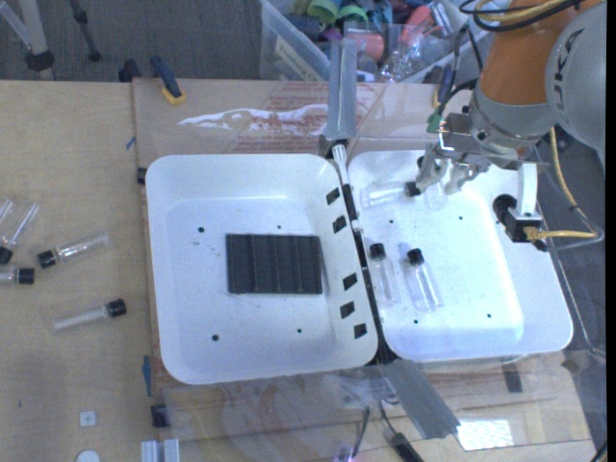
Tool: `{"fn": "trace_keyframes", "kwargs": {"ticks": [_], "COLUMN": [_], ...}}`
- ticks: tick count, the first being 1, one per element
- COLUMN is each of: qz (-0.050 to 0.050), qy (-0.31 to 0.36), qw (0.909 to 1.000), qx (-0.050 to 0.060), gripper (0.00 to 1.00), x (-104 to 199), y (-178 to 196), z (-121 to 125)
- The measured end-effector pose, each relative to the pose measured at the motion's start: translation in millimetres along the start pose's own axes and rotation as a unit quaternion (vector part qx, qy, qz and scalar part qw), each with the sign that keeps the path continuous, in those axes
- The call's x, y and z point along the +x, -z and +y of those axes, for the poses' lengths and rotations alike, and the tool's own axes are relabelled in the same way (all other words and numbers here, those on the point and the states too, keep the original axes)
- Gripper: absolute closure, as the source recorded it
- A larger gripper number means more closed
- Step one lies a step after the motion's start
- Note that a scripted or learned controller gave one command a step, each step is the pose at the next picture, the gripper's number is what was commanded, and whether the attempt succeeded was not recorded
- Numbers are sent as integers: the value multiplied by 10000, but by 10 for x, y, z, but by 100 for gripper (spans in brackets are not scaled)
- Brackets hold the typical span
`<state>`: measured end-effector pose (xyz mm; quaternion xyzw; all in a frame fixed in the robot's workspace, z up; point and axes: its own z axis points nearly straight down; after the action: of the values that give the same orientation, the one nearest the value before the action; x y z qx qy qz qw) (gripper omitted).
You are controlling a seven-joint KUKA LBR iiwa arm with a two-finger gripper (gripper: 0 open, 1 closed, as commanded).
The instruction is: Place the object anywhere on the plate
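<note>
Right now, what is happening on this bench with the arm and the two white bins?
The grey and orange arm reaches in from the right, and its gripper hangs over the far part of the right bin. A clear vial lies close beside it there, and two more vials with black caps lie in the middle of that bin. The dark ridged plate sits in the left bin with nothing on it yet.

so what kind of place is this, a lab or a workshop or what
Most likely a robotics lab set up for pick-and-place trials: a robot arm over two white bins, small clear vials as test objects, and a tub of assorted colourful items behind the bench.
</note>
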<state>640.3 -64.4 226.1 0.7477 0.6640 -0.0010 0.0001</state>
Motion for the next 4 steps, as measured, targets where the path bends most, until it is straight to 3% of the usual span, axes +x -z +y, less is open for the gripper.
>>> {"fn": "trace_keyframes", "kwargs": {"ticks": [1, 2, 3, 4], "qz": [9, 5, 2, -4], "qy": [-1168, -457, -1347, -3534], "qw": [9932, 9990, 9909, 9355], "qx": [6, 28, 31, 26], "gripper": [100, 100, 100, 100], "x": [743, 1195, 1700, 2380], "y": [169, -20, -871, -1154], "z": [-237, -861, -720, -1004]}}
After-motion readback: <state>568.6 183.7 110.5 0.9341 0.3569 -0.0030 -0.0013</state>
